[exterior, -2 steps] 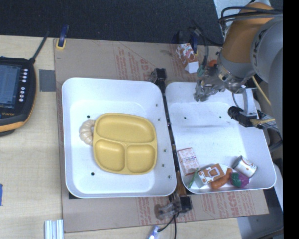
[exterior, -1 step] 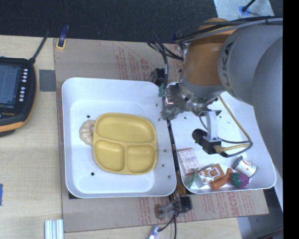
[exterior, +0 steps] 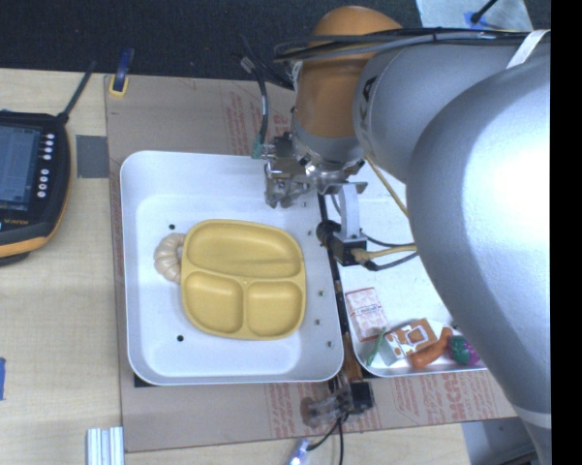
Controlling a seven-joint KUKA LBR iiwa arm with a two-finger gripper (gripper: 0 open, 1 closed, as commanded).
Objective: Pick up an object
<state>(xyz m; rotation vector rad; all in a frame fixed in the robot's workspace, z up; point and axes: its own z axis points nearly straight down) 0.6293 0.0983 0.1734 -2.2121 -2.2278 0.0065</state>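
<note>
At the far left of the tabletop (exterior: 39,356) lies a teach pendant (exterior: 19,187) with an orange rim, well apart from the work. Next comes the left bin (exterior: 140,260), holding a yellow divided tray (exterior: 242,279) with a pale, lumpy object (exterior: 168,257) tucked against its left edge, touching it. The claw (exterior: 289,190) hangs over this bin's upper right corner, near the rim; whether it is open or closed I cannot tell, and nothing is seen held in it. To pick well here, it seems best to choose the small pale object or the tray's rim, come down upright, and keep clear of the bin wall. The tray is broad and shallow, so a grasp across its middle would likely fail. Further right, cables (exterior: 368,250) cross the divide between the bins, and the right bin (exterior: 397,368) shows a small packet (exterior: 364,310), a printed carton (exterior: 410,339) and an orange piece (exterior: 434,352), largely covered by the arm (exterior: 465,182).
</note>
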